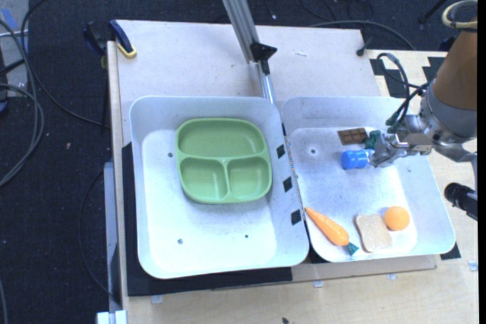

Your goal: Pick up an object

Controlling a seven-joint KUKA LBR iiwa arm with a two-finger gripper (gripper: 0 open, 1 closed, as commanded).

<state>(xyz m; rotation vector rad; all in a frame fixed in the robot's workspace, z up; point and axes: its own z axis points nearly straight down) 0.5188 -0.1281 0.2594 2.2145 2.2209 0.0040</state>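
Observation:
The right bin [425,193] holds several small items. A blue cylinder [354,159] lies near its middle, with a brown block [350,136] and a small dark green piece [373,139] just behind it. My gripper [382,154] reaches in from the right, low over the bin, its tip right beside the blue cylinder's right end. I cannot tell whether it touches the cylinder. An orange carrot [327,225], a tan slice of toast [373,232] and an orange ball [396,218] lie along the bin's front.
The left bin [152,239] holds a green divided plate [225,159]. A slanted metal pole [237,0] rises from the bench behind the bins. Cables hang by the arm's wrist at the right.

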